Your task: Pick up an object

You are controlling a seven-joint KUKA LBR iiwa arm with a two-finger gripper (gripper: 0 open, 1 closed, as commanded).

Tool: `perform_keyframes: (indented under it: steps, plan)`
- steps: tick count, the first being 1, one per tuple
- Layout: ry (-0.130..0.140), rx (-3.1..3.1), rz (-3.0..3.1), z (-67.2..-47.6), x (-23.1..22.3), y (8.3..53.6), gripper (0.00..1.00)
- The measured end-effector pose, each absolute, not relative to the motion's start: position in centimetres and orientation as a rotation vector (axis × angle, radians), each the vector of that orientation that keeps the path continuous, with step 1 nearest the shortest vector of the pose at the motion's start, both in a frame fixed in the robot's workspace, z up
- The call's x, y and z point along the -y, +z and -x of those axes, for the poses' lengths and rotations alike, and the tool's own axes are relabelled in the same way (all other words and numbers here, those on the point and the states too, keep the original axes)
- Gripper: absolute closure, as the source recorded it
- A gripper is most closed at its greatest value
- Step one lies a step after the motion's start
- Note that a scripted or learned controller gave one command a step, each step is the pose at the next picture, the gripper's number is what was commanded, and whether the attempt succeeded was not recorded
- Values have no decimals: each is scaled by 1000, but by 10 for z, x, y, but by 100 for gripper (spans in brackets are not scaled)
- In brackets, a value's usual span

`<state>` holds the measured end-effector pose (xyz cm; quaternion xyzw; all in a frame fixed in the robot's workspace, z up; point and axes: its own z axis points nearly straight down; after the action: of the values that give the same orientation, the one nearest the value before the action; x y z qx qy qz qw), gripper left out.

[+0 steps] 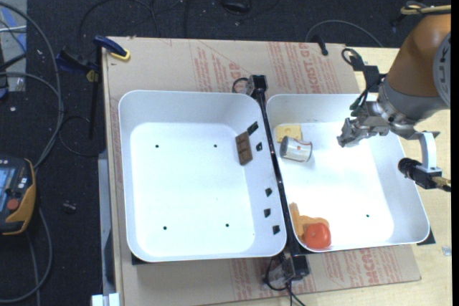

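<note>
In the right bin (401, 218) lie a small grey and white cylinder (295, 149) and a pale yellow piece (289, 131) near its far left corner. A red and orange toy (313, 230) sits at the near left corner. A brown block (244, 149) rests against the right wall of the left bin (143, 175). My gripper (349, 135) hangs over the far part of the right bin, to the right of the cylinder and apart from it, with nothing visibly between its fingers.
The grey arm with its orange band (423, 54) reaches in over the right bin's far right corner. A black divider strip (271, 161) runs between the bins. Cables and a blue and yellow clamp (107, 50) lie beyond the bench's far edge.
</note>
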<state>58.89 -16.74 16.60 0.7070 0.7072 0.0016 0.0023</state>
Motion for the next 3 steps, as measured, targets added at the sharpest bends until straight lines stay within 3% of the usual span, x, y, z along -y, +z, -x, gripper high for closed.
perform_keyframes:
  steps: [1, 2, 3]
  plan:
    - [4, -2220, -2218, -599, 166, 215, 100]
    - [2, -2221, -2220, -600, 166, 237, 100]
    - [2, -2227, -2216, -607, 114, 246, 100]
